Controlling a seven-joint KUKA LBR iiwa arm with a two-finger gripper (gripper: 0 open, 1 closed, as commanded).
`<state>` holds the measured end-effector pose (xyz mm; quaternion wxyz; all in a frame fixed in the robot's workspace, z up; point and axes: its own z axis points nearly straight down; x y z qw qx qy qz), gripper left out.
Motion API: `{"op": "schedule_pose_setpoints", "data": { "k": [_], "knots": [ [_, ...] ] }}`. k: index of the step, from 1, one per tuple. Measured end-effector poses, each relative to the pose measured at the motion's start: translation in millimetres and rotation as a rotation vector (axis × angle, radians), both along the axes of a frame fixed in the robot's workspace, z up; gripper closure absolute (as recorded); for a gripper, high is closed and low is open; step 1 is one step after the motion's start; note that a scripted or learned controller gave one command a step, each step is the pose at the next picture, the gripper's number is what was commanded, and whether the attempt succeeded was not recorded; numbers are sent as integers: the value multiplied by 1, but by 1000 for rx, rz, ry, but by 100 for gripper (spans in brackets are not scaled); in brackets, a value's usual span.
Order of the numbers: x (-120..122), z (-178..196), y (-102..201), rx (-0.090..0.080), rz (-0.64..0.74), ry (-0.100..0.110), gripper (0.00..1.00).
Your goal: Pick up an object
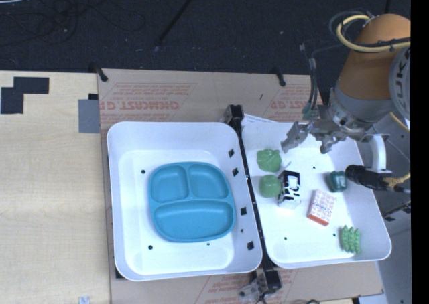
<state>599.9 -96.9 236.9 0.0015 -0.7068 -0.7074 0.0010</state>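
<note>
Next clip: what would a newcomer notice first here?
The blue divided plate sitting alone in the left bin stands out most. Next comes the arm's orange band at upper right, with the gripper hanging open over the right bin, above small scattered things: green lumps, a black-and-white piece and a pink card.

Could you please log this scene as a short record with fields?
left bin: shallow white bin holding a blue three-compartment plastic plate
right bin: shallow white bin holding two pale green lumps, a black-and-white block, a red-and-white box, a ridged green piece, a dark teal item
pincer: pincer open above the right bin's far edge, holding nothing
</note>
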Motion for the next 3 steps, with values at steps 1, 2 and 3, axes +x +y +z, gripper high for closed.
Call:
{"op": "schedule_pose_setpoints", "data": {
  "k": [1, 2, 3],
  "knots": [
    [-49, -53, 93, 3, 6, 9, 0],
    [-46, -40, 87, 0, -4, 4, 100],
    [-61, -50, 172, 2, 6, 3, 100]
  ]
}}
